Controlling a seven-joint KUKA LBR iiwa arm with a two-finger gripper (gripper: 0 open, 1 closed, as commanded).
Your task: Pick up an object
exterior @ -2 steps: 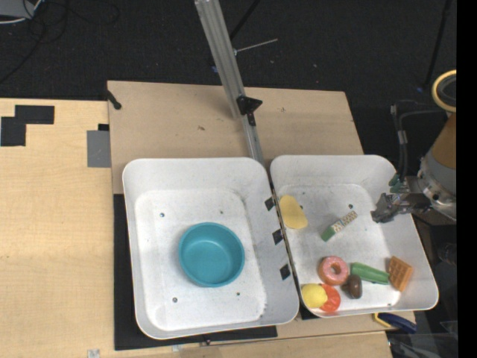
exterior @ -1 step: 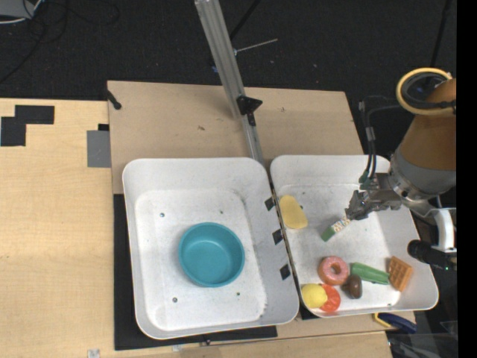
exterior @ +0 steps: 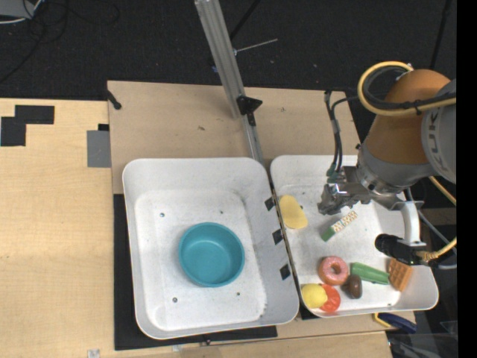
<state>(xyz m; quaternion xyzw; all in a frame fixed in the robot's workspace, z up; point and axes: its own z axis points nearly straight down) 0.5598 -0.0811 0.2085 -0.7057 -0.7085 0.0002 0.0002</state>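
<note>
The arm reaches in from the right of the frame, its orange band at the upper right, and its hand [exterior: 332, 200] hangs over the upper middle of the right bin [exterior: 313, 171]. Whether the hand is open or closed cannot be told from this slanting view; nothing is seen between its tips.

Just below and right of the hand lies a small white strip with dots [exterior: 344, 221], with a small green piece [exterior: 328, 233] touching its lower left end. A yellow banana-like piece [exterior: 292, 212] lies near the bin's left wall.

At the lower end of the right bin, a pink doughnut [exterior: 333, 269], a green pepper-like piece [exterior: 370, 274], a dark brown item [exterior: 354, 286], a waffle-patterned orange piece [exterior: 399, 274] and a yellow and red fruit pair [exterior: 321, 297] cluster closely together.

In the left bin [exterior: 149, 192], at the centre of the frame, sits a teal bowl [exterior: 212, 254], upright. The bench [exterior: 52, 222] is pale wood.
</note>
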